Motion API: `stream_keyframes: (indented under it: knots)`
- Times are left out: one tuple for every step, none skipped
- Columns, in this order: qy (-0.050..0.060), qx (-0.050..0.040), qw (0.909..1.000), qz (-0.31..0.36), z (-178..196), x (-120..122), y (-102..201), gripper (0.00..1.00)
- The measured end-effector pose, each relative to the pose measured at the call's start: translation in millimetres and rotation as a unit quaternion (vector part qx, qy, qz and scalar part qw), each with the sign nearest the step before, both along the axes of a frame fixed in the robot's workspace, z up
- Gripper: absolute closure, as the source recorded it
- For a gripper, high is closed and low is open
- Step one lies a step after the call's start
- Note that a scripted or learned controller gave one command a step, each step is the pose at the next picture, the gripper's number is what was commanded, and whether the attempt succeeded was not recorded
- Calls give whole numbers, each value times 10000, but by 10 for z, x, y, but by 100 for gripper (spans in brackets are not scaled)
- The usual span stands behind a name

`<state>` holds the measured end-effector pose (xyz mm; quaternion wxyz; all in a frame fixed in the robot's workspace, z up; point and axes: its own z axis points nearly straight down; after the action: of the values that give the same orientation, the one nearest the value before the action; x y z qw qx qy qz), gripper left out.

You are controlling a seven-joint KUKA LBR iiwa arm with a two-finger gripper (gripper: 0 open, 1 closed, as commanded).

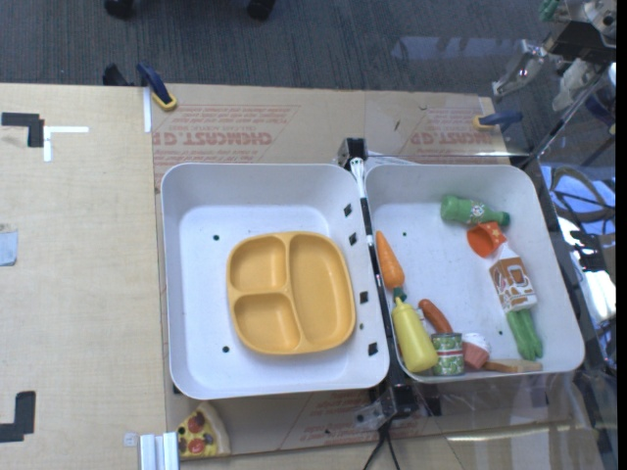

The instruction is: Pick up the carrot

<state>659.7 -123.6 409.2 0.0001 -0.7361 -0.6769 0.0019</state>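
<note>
Clutter at the top right corner is hard to read: the gripper (pixel 586 13) sits there among grey and white hardware, cut off by the frame edge and well apart from both bins; can't tell if it is open or closed, and nothing is visibly held or touched by it. Small items in the near corner of the right bin (pixel 545 225) overlap, so their outlines are unclear. The carrot (pixel 389 260) lies in the right bin, on its left side just beside the wall shared with the left bin, orange, lengthwise along that wall, with its green stub at the near end. Just below it is a yellow squeeze bottle (pixel 412 336), nozzle pointing toward the carrot, body against the near left corner. A red sausage (pixel 435 315) lies just right of the bottle, and a green-labelled can (pixel 448 353) stands at the near wall, touching or almost touching the bottle. Next to the can is a pinkish item (pixel 475 351), identity unclear, and a thin tan piece (pixel 511 365) along the near wall. At the far right are a green bottle (pixel 473 211) on its side, an orange-red item (pixel 486 239) just under it, a brown-and-white carton (pixel 511 284), then a green cucumber (pixel 527 333) near the right wall. The left bin (pixel 186 262) holds a yellow three-compartment plate (pixel 291 292), roughly centred, with nothing in its compartments. A toy pizza slice (pixel 199 434) lies on the bench outside the left bin's near left corner. Both bins sit on cardboard (pixel 235 130), with a blue-and-yellow clamp (pixel 157 88) at its far left.
</note>
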Motion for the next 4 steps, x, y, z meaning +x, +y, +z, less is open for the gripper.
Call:
stream_keyframes:
  knots:
    - [-9,-3,9950,-997,892,0,458,0]
    - [-7,-7,9583,-2858,1304,3,1011,0]
    - [-3,-8,8914,-4532,1303,-52,1598,0]
    - [-11,-12,7994,-6008,1303,-146,1952,0]
